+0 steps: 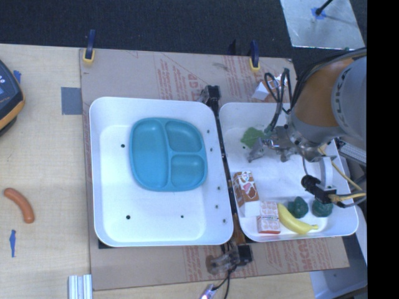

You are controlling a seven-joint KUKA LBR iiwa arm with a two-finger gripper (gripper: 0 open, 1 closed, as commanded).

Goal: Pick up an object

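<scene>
**Green object under the tool, grasp not yet confirmed**

Greenery of a sort, a small leafy-looking green object (252, 136), lies in the upper left part of the right bin (232, 167), close to that bin's left wall. It is the thing nearest the arm's working end, so I judge it the likely target. It looks soft and irregular, darker at one edge, with no clean flat faces; a piece like that may crumple or slip rather than sit firmly between two fingers.

The tool (267, 148) hangs just beside the green object, on its right and slightly below, at the end of the grey arm with its orange band (318, 95). Cables and metal parts crowd the wrist, and whether the tool is released or clenched cannot be told from this angle; nothing is clearly seen between its tips.

My reading is that the approach or closing step is in hand, not the lift. The next move calls for the tool to be centred over the green object, closed on it, then raised straight up clear of the bin wall.

Farther out in the same bin lie a brown packet (245, 188), a small red and white box (269, 217), a banana (295, 221) and two dark green items (310, 207) near the lower right corner. The left bin (112, 185) holds a blue divided plate (168, 154). On the surface (43, 167), well apart to the left, lies a sausage (19, 204).
</scene>
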